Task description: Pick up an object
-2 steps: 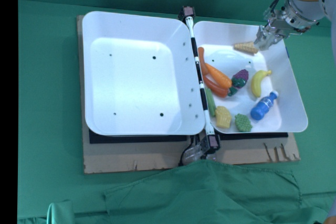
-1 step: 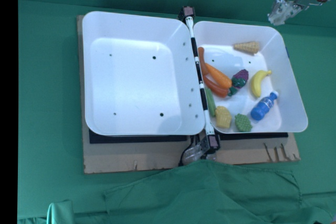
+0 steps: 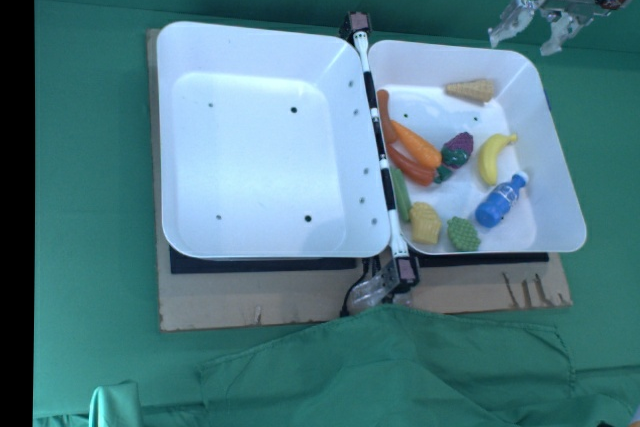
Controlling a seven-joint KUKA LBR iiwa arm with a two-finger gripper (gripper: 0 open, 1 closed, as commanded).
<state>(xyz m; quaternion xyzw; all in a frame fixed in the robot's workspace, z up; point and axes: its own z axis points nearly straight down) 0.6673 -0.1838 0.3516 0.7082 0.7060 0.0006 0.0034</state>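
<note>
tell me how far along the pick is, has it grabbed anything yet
Done: nothing yet. The gripper hangs above the far right corner of the right bin with its fingers spread and nothing between them. In hand: nothing. Left: the whole pick. The banana, blue bottle, carrots and cone all lie in that bin.

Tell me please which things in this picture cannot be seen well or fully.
- Arm: the camera view's top right edge cuts it off just above the pincer.
- Green items beside the divider of the right bin: too small to identify.
- Purple item: its lower end is hidden among the orange carrots.
- Clamp at the bench's front: partly covered by the green cloth.
</note>
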